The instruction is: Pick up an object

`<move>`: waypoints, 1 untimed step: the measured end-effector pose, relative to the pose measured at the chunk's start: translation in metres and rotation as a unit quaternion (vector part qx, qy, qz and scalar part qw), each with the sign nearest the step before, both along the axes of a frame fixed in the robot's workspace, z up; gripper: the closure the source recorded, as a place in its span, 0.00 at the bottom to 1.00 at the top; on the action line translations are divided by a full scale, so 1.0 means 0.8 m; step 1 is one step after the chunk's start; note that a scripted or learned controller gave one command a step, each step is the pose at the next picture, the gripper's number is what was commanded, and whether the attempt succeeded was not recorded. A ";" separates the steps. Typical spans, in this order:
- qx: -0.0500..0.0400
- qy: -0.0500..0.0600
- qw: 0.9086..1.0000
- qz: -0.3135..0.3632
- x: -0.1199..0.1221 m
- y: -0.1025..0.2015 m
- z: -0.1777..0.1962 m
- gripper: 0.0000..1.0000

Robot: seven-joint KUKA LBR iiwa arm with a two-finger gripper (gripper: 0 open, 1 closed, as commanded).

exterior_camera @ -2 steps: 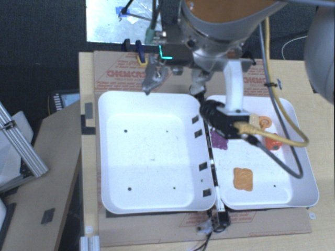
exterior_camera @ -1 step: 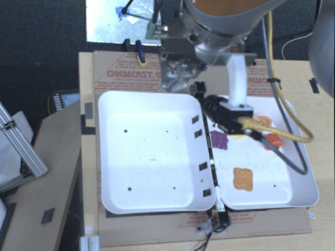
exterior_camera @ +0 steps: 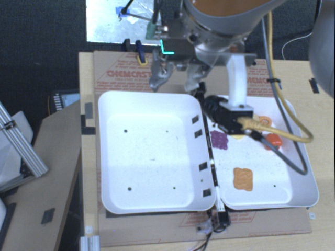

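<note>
Gripper (exterior_camera: 175, 81) hangs open, holding nothing, at 12 o'clock above the left bin (exterior_camera: 112, 140); approach step, next needs reaching purple object (exterior_camera: 218, 139) in right bin (exterior_camera: 298, 184).

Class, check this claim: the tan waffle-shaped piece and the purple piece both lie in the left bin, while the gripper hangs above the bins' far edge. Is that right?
Not quite. The camera view shows the tan waffle-shaped piece and the purple piece in the right bin, not the left bin. The gripper does hang above the far edge.

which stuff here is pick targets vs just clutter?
Job:
- flat tan waffle-textured piece, right bin
- purple lumpy piece, right bin
- orange-red rounded piece, right bin
- two-finger gripper, above the bins' far edge

Lying about:
- blue-and-yellow clamp
- grey aluminium rail
</note>
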State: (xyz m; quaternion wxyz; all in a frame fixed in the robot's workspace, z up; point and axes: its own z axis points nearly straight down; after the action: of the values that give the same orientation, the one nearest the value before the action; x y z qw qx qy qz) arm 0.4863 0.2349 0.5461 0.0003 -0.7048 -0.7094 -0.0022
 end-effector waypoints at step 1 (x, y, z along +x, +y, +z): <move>0.001 -0.001 1.000 0.001 0.000 0.000 0.015 1.00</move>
State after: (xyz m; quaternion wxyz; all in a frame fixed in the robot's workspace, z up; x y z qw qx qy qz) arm 0.4865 0.2352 0.5577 0.0002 -0.7042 -0.7100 -0.0037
